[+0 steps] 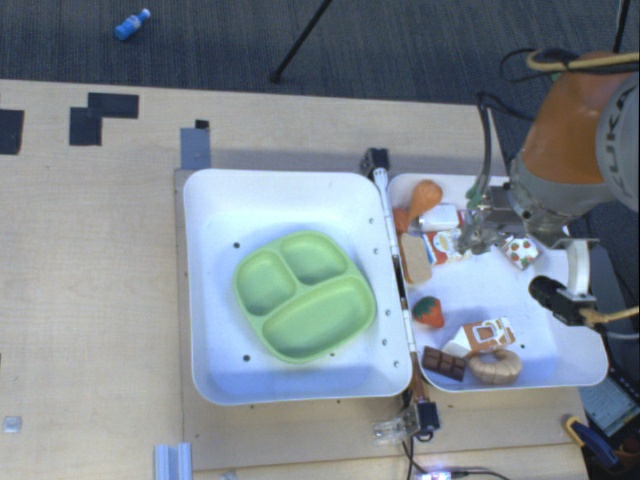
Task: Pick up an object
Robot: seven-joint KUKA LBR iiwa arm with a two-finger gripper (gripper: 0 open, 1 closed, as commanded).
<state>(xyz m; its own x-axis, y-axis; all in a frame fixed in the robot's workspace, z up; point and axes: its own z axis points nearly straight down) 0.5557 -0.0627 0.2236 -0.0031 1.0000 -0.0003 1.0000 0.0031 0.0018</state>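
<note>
Donut (495, 366): front of right bin (560, 373).
Arm (575, 138): reaching from right, wrist down.
Gripper (478, 230): low over toys, opening and hold unclear.

Pale wooden bench (90, 268) under two white bins (210, 368).

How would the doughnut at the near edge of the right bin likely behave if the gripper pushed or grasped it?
The doughnut lies flat, so it would probably slide rather than roll. It touches the chocolate bar area and the bin wall, so a push may jam it. Its rounded sides might slip from the fingers.
</note>
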